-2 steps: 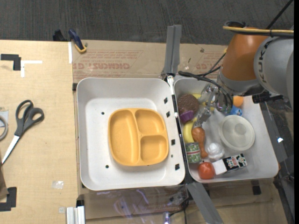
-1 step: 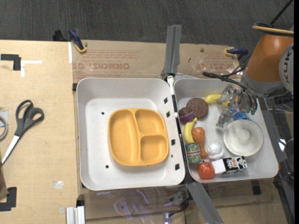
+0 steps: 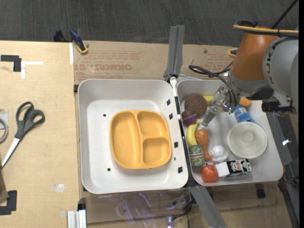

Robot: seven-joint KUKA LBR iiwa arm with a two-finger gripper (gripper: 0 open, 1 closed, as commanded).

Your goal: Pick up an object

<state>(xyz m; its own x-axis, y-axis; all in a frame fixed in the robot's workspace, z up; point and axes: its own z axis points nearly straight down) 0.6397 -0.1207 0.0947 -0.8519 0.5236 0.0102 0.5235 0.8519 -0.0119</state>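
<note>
From the fixed camera above the bench, we saw the grey arm point(image 3: 280, 63) reach in from the right and hang over the right bin point(image 3: 271, 167), its gripper point(image 3: 208, 119) slanting down toward the bin's left side. The tip sat among the clutter there, just beside a brown ball point(image 3: 194, 104) and a purple piece point(image 3: 188, 117), with a yellow banana-like fruit point(image 3: 191, 134) and an orange carrot-like piece point(image 3: 202, 137) directly below it. At this slant and size we could not tell how the tool was set, and we saw no object clearly caught in it.

The pick was therefore, in our judgement, not yet made: every object we could see lay in the bin. A white bowl point(image 3: 247, 138) sat toward the right side, a small blue item point(image 3: 241, 113) lay near the wrist, a green can point(image 3: 196, 155) and a red tomato-like fruit point(image 3: 209, 173) rested near the front-left corner, and a black-and-white carton point(image 3: 238, 166) lay beside them.

The left bin point(image 3: 90, 141) carried a yellow divided tray point(image 3: 141, 139). What seemed to remain was a closing grasp on one item and a clean lift out of the pile
</note>
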